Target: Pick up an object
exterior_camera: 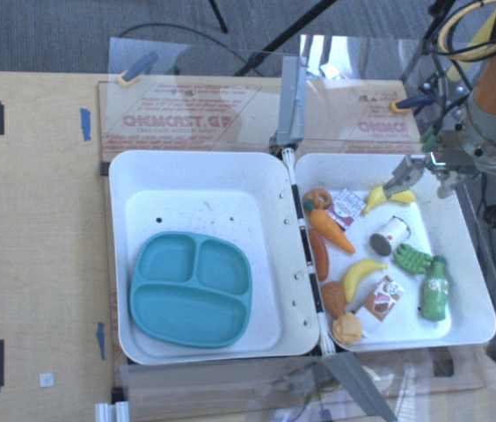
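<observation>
Right bin's crowded: carrot (331,230) lying diagonal, two bananas (361,276) (386,198), green bottle (434,291) near the right wall, white can (390,235) tipped over mid-bin.

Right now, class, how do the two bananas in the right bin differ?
The upper banana lies near the bin's far side beside the gripper; the lower banana lies mid-bin beside the carrot. The upper one looks smaller and flatter; the lower one curves more. Both are yellow.
</observation>
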Motion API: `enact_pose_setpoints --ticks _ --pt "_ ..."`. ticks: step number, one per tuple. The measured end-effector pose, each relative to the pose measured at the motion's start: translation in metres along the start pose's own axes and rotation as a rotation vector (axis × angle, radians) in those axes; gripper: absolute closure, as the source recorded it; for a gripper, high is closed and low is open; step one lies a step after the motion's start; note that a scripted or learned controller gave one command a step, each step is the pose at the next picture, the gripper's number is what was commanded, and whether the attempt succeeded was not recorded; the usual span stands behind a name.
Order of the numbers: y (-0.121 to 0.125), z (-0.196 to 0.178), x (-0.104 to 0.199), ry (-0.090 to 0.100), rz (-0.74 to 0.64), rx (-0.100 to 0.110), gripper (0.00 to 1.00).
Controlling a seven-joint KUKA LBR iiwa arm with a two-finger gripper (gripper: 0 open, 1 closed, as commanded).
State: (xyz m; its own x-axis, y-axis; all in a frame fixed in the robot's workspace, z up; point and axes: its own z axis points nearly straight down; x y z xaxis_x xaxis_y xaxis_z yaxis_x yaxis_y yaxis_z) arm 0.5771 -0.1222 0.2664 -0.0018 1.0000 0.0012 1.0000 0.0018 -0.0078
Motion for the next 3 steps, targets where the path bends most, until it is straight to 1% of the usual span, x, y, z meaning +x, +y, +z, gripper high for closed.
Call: enact_pose_setpoints --ticks 1,2,3 --pt "0.041 0.166 -0.001 0.000 0.048 -0.015 0.00" --pt "0.085 0.173 -0.014 0.006 0.115 0.005 0.00" --pt "0.085 0.164 -0.018 -0.001 0.117 0.006 1.00"
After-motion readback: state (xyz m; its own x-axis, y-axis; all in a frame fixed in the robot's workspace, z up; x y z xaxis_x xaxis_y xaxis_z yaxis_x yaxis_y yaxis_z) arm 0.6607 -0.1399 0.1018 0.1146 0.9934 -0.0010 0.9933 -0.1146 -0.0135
